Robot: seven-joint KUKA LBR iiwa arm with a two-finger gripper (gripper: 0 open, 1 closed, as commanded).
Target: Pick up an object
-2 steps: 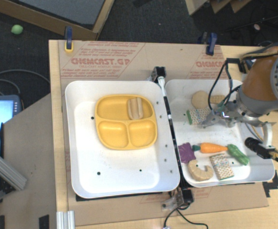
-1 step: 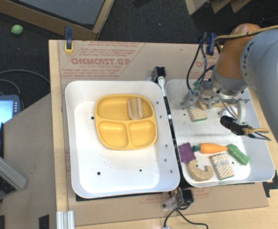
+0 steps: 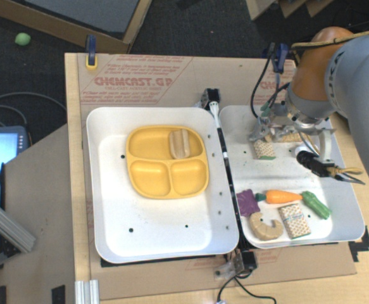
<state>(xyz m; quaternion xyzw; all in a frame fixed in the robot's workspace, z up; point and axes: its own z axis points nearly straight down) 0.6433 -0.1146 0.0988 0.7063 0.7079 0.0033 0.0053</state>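
Gripper low over pale block, behind carrot. Approach step, seemingly. Jaw state: cannot tell. Next: grip block, lift.

Grey rounded arm, broad orange band

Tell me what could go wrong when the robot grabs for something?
The gripper sits by a small pale block at the right bin's far end, so it might just shove it aside. The carrot, purple piece and green piece lie close together; a grab there could catch two.
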